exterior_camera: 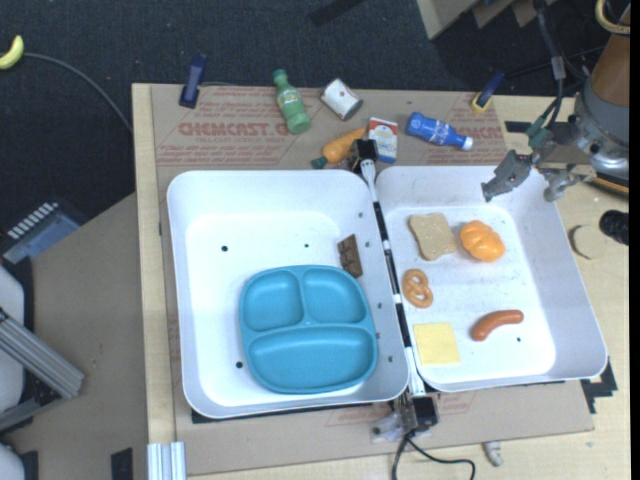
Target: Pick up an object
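1. Bench (150,268) of pale board under two white bins side by side; dark floor beyond. My gripper (530,173) hangs over the far right corner of the right bin (570,298), at the rim.

2. Jaws: two fingers visible, spread apart, nothing between them. Wide and empty, as far as I can judge.

3. Candidate objects, nearest to my jaws first: an orange round piece (483,241) just below and slightly left of the jaws; a slice of bread (433,235) beside it, further left; a pretzel (416,288) further down, near the divider between the bins; a sausage (496,324) well below the jaws; a yellow cheese square (436,343) at the near left corner, farthest away.

4. Step in hand, my judgement: approach. No object chosen by contact yet; pick not begun.

5. Next move calls for: shift over one item, likely the orange piece as the closest, line the fingers up either side of it, descend, close. Flat items (cheese, bread) look harder to get under.

6. Left bin (200,218), well left of my jaws: a blue divided plate (305,328) and a small brown piece (350,256) by its right wall.

7. Outside the bins, on the board behind: green bottle (292,101), blue bottle (438,131), small carton (382,138).
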`<state>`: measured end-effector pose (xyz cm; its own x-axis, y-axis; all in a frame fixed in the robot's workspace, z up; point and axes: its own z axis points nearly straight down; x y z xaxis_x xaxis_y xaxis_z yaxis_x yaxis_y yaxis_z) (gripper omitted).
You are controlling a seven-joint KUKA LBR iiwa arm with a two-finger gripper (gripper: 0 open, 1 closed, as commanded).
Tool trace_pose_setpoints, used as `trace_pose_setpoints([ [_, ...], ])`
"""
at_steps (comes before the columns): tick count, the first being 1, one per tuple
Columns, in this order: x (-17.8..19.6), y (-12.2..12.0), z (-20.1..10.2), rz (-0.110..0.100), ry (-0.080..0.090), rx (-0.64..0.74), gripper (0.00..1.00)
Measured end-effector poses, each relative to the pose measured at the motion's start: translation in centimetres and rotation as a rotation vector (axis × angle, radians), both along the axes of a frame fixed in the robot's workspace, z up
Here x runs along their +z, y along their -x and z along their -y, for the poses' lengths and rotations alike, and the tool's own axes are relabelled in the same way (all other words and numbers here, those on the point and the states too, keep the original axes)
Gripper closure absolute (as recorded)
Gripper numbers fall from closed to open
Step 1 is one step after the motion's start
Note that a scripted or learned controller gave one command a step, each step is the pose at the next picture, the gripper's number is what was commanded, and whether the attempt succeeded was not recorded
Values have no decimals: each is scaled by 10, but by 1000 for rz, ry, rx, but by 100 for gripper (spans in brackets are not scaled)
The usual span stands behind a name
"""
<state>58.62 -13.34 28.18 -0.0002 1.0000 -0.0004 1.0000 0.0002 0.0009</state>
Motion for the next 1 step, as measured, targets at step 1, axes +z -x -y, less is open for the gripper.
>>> trace_pose_setpoints([
  [1, -112, -6, 21, -4, -1, -1, 0],
])
